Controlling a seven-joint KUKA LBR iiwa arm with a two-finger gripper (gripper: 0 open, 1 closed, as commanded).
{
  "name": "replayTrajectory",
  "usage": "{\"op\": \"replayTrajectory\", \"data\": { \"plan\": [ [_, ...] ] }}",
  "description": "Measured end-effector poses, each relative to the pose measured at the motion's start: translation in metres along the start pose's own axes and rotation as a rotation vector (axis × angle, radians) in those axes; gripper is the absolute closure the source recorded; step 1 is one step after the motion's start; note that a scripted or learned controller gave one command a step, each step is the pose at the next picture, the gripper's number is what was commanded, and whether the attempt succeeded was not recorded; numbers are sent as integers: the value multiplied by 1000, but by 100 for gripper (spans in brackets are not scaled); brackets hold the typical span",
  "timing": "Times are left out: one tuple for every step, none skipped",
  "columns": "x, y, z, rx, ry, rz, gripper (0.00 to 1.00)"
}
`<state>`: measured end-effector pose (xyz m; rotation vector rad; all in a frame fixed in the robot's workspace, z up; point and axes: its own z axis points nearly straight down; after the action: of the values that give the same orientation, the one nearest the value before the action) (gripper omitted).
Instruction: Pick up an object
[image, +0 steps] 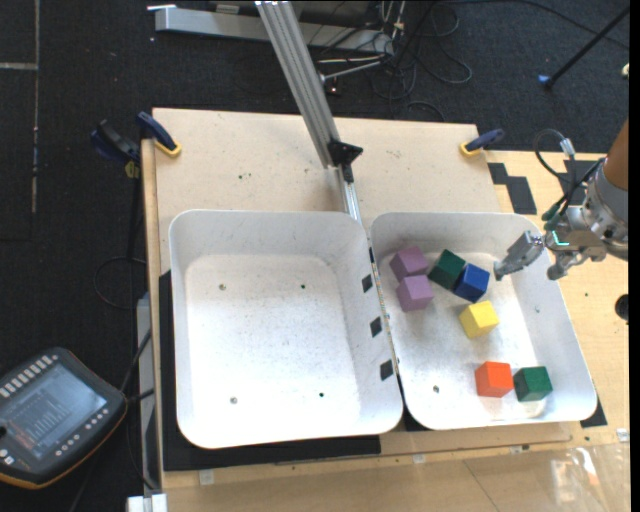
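Observation:
The right bin (560, 330) holds several small blocks. Two purple blocks (411, 278) lie near its left wall, with a dark green block (447, 268) and a blue block (473, 281) touching just right of them. A yellow block (479, 318) sits mid-bin. An orange block (493, 379) and a green block (533, 383) rest side by side near the front right corner. My gripper (540, 255) hovers over the bin's right rim, to the right of the blue block, fingers spread apart with nothing between them.
The left bin (190, 300) lies beside the right one. A slanted metal pole (305, 85) crosses the back of the bench above the bins' divide. A teach pendant (50, 415) sits off the bench at the front left. Clamps (160, 135) hold the board's corners.

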<state>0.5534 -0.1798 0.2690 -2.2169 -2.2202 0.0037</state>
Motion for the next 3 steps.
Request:
{"op": "replayTrajectory", "data": {
  "plan": [
    [0,1,-2,-4,-1,0,0],
    [9,-4,47,0,0,1,0],
    [7,1,92,0,0,2,0]
  ]
}}
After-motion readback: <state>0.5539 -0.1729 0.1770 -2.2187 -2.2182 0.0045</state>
